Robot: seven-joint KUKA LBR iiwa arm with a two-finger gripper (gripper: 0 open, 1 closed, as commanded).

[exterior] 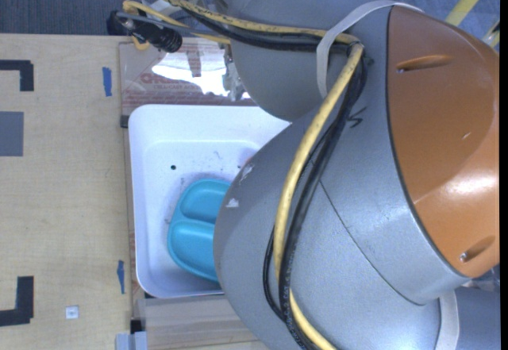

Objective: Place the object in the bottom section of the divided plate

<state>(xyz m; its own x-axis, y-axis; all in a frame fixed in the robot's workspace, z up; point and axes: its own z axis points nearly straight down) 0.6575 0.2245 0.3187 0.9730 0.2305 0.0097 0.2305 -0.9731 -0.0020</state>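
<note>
Saw the grey arm [381, 205] nearest the lens, its orange band [444, 142] on the right and a yellow cable [309, 158] slung down across the casing. Could not tell whether the jaws were apart, together or clamped on anything, since the arm's bulk lay over that whole region. Could not tell where the object was either, whether carried or lying somewhere under the casing.

Made out, below the arm, part of the blue divided plate [194, 221] lying in the white bin [159, 142], with a ridge between two rounded hollows and its right side covered. Noted the pale wooden desk [63, 182] around the bin, with blue tape marks [106, 80] near the rim.

Judged the main risk to be a drop into the wrong hollow, as the ridge looked low and the hollows sat close together. Judged also that an empty or slipping grasp would leave nothing to place. Feared a hard descent nudging the plate against the bin wall. Reckoned too that the loose cable might snag on the casing during a turn.
</note>
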